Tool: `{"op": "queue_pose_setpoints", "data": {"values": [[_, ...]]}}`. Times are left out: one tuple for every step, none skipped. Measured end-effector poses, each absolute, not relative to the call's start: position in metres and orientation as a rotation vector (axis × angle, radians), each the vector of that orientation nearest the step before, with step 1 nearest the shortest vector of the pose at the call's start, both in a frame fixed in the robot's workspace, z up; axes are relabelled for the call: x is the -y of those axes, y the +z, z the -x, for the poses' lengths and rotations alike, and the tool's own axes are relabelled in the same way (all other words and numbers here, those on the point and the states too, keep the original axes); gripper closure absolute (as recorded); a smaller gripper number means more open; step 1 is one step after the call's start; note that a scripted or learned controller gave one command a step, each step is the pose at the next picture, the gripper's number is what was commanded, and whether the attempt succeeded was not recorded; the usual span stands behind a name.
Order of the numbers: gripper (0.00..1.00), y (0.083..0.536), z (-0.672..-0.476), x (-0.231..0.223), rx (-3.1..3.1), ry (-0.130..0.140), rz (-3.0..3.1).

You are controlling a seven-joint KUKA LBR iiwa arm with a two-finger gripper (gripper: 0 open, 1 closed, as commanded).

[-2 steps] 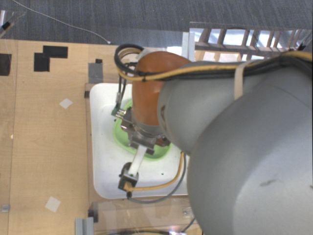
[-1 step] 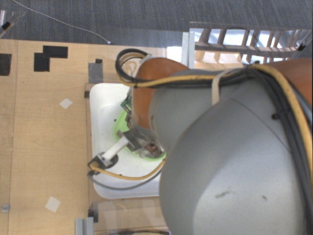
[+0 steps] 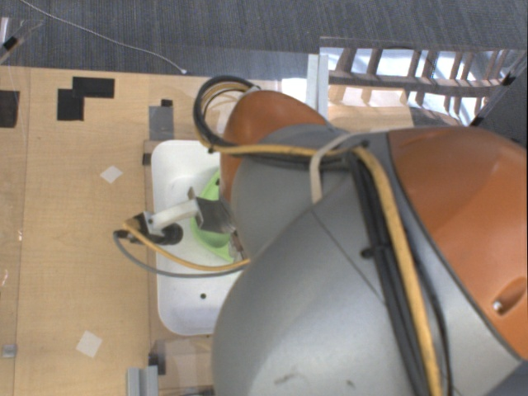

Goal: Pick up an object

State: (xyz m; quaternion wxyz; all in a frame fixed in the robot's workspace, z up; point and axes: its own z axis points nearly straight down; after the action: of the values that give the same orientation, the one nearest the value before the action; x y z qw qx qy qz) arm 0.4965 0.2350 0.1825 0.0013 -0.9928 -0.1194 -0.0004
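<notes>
My arm (image 3: 371, 262), grey with orange parts, covers most of the view and hides the right bin. Its gripper (image 3: 213, 214) reaches down into the left white bin (image 3: 181, 304). A light green object (image 3: 211, 242) lies in that bin directly under and around the gripper's dark tip. Another bit of the same green (image 3: 214, 186) shows just above the gripper. The wrist hides the rest of the object. Whether the gripper touches it is hidden.
Yellow and grey cables (image 3: 140, 239) loop out from the wrist over the bin's left rim. The wooden bench (image 3: 74, 221) bears black marks (image 3: 82, 96) and small white tags to the left. A metal frame (image 3: 412, 64) stands at the back right.
</notes>
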Motion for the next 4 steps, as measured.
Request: {"op": "queue_pose_setpoints", "data": {"values": [[1.0,0.242,-0.487,-0.235,1.093,-0.005,2.944],[1.0,0.225,-0.486,-0.234,1.562,0.004,2.726],[1.0,0.202,-0.486,-0.235,1.807,0.001,2.57],[1.0,0.186,-0.487,-0.235,2.016,0.0,2.408]]}}
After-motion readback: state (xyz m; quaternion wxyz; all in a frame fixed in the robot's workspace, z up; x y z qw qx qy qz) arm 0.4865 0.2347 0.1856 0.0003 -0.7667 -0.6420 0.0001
